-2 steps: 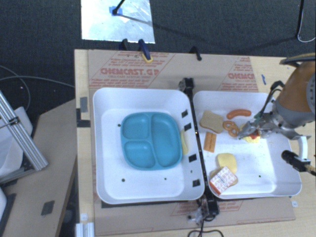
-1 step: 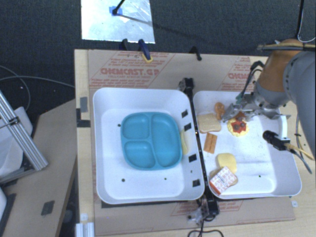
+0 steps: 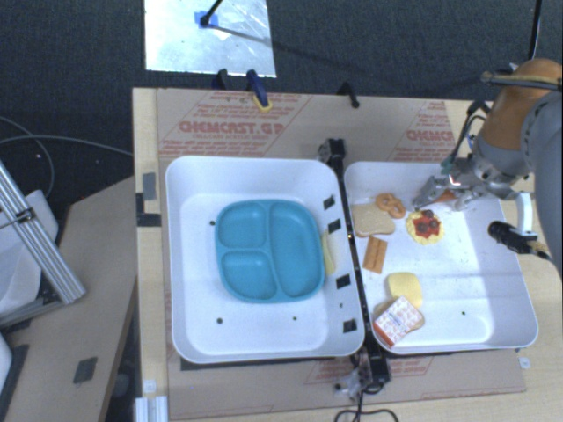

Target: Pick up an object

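Note:
The right bin (image 3: 493,315) holds several toy foods. A brown pretzel (image 3: 390,204) lies beside a toast slice (image 3: 373,221), and a small round pizza with red topping (image 3: 425,227) lies to their right. An orange wafer (image 3: 376,253), a yellow cheese block (image 3: 405,287) and a red-and-white packet (image 3: 398,320) lie nearer the front. My gripper (image 3: 446,191) hangs low over the bin's back part, just above and right of the pizza and right of the pretzel. I see nothing held in it.
The left bin (image 3: 202,323) carries a blue divided plate (image 3: 268,251) with a pale yellow piece (image 3: 329,253) at its right edge. A black divider with clips (image 3: 347,253) runs between the bins. The arm's wrist (image 3: 519,130) and a black cable part (image 3: 515,236) overhang the right bin's right side.

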Motion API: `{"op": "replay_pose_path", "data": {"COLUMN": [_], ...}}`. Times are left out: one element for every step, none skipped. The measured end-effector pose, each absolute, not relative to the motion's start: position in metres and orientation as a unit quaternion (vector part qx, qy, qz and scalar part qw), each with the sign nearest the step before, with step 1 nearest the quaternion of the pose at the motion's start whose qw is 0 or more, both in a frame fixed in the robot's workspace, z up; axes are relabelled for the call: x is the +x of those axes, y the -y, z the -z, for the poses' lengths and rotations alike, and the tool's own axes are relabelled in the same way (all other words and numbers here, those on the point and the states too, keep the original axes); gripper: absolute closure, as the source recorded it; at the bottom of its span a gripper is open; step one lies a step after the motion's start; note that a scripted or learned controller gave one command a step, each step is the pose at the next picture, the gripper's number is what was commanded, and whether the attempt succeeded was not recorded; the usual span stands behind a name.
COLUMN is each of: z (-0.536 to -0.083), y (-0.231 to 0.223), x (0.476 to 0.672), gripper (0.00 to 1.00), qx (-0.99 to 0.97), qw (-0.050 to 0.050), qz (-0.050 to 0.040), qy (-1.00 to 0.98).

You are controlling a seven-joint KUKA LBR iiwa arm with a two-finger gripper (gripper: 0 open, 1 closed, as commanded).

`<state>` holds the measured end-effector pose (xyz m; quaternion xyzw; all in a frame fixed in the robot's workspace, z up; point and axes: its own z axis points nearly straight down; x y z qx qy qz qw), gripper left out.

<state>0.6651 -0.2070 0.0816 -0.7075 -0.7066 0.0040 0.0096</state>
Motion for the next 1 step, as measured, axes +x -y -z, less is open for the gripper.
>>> {"op": "replay_pose_path", "data": {"z": [-0.0843], "y": [0.1665], "x": [0.6154], "gripper": [0.00], "qx": [-0.706], "qw": [0.001], "qz": [0.0000], "qy": [0.708]}}
